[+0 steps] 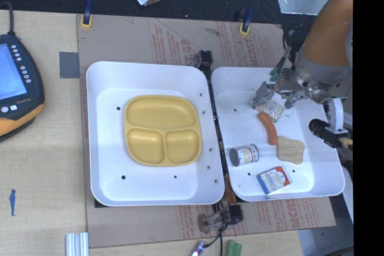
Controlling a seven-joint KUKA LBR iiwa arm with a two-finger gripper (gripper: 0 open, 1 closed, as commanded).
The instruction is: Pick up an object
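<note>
Gripper (268,96) is hovering low over the upper part of the right bin (240,78), the fingers looking spread a little, nothing between them. Directly beneath the tips a small checkered packet (273,110) is lying flat on the bin floor; whether the tips are touching it, cannot tell.

Just below the packet, an orange sausage-shaped piece (268,127) is lying at a slant, its upper end almost touching the packet. Further out: a tan bread-like chunk (290,150) beside the sausage's lower end, a small can (244,154) lying on its side near the bin's left wall, and a red-white-blue carton (273,180) near the bottom rim. The left bin (96,129) is holding a yellow divided tray (162,129), well apart from the gripper.

Risks, as judged:
- The packet is thin and flat; fingers closing on it are likely to be skating over the top and coming up with nothing.
- The sausage is crowding the packet; a descending finger may be landing on it, rolling or nudging it aside.
- A slant grip on the sausage's end may be letting it slip out on the lift.
</note>
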